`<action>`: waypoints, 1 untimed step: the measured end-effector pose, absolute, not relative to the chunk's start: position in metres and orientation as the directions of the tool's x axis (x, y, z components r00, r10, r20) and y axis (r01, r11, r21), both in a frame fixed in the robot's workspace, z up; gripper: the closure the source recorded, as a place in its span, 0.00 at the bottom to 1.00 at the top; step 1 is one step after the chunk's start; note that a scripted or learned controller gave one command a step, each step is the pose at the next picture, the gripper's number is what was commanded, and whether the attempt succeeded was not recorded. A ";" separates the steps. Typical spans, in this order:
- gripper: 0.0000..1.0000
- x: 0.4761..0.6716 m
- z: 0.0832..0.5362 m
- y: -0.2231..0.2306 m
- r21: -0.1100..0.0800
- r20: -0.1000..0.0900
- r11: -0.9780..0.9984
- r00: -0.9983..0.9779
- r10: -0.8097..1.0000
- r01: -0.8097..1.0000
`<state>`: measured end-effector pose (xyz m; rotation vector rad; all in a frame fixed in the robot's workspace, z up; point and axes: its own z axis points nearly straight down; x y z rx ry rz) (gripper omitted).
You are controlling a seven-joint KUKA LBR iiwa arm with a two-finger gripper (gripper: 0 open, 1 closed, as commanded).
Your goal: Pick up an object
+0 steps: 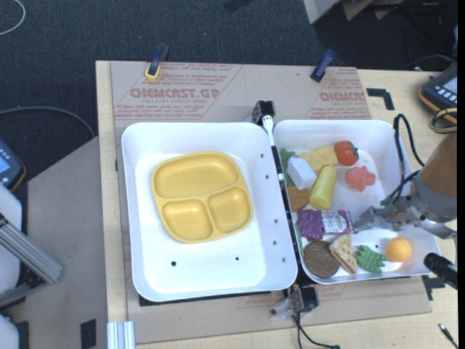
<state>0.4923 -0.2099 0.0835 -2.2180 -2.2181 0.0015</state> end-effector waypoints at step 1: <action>1.00 0.493 0.095 -0.210 0.000 0.000 -0.001 0.001 1.000 1.000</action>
